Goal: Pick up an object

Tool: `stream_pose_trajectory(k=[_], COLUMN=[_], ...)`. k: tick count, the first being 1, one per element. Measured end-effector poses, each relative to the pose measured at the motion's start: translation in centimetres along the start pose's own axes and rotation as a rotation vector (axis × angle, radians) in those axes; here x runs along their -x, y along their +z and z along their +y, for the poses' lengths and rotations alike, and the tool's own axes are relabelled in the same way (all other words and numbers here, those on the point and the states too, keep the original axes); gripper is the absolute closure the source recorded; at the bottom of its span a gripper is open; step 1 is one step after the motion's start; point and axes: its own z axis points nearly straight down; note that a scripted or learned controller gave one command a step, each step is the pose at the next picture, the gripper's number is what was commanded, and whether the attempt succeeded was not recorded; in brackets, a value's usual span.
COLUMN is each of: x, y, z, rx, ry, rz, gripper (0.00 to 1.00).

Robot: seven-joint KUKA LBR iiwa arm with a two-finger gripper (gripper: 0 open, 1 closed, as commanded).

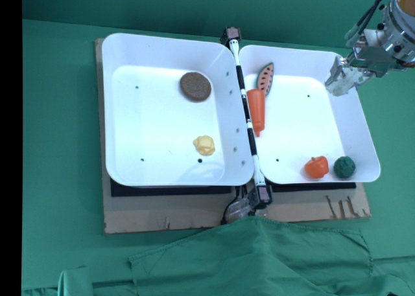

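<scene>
In the left bin (123,126) lie a round brown cookie (195,86) and a small yellow lump (204,145). The right bin (353,126) holds a watermelon slice (264,78) and an orange carrot (257,110) against its left wall. An orange-red bell pepper (316,167) and a dark green broccoli-like piece (344,167) sit at its front right corner. My gripper (340,81) hangs over the right bin's far right rim, well away from all the objects, with nothing visible between its fingers.
A black and white divider rail (245,113) runs between the two bins. Both bins rest on a cardboard sheet (130,220) on the green bench. Crumpled green cloth (259,259) covers the front of the view.
</scene>
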Motion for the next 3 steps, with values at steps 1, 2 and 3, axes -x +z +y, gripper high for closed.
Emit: stream_pose_trajectory(k=[1, 2, 3], x=[0.8, 11.0, 12.6], y=[-0.7, 1.8, 8.9], z=[-1.2, 0.1, -1.5], rx=[-0.002, -0.009, -0.013], ry=[0.004, 0.014, 0.008], rz=[0.000, -0.003, 0.000], gripper=[1.00, 1.00, 1.00])
